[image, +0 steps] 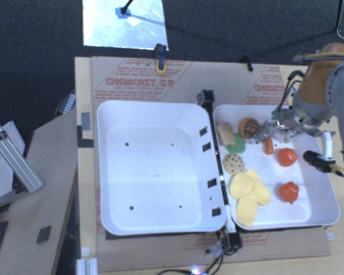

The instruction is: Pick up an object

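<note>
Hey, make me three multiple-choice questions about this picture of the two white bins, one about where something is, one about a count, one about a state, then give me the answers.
1. Where do the food items lie?
A. In the left bin
B. In the right bin
C. On the bare bench

2. How many round red tomatoes are there?
A. One
B. Two
C. Four

3. What state is the left bin in?
A. It holds no food
B. It is piled with food
C. It is tipped on its side

Answers:
1. B: the doughnut, cookie and yellow chips all lie in the right bin, under the pincer.
2. B: one tomato sits mid-bin and a second tomato nearer the front.
3. A: the left bin sits flat with bare white floor.
</note>
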Controlling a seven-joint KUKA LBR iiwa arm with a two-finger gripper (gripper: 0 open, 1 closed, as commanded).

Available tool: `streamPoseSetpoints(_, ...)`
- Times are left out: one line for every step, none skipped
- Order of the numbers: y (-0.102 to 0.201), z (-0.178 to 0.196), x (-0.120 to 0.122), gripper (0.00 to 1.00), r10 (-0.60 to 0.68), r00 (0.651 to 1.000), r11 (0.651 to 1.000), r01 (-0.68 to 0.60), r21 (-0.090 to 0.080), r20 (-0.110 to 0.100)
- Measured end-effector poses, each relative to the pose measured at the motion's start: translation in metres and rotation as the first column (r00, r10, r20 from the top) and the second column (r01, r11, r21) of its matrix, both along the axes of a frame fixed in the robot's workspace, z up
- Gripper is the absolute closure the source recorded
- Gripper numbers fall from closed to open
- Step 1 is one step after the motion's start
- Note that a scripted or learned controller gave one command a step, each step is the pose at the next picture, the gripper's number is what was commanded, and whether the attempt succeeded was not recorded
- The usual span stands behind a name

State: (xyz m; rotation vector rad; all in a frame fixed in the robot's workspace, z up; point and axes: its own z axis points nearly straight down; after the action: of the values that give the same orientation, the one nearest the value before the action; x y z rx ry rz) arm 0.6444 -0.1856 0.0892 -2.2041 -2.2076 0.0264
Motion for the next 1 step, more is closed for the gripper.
streamPoseSetpoints(-0.0229,0.0433,-0.0170,0.00,-0.002,0.999,1.000,0.002,-0.007,0.032)
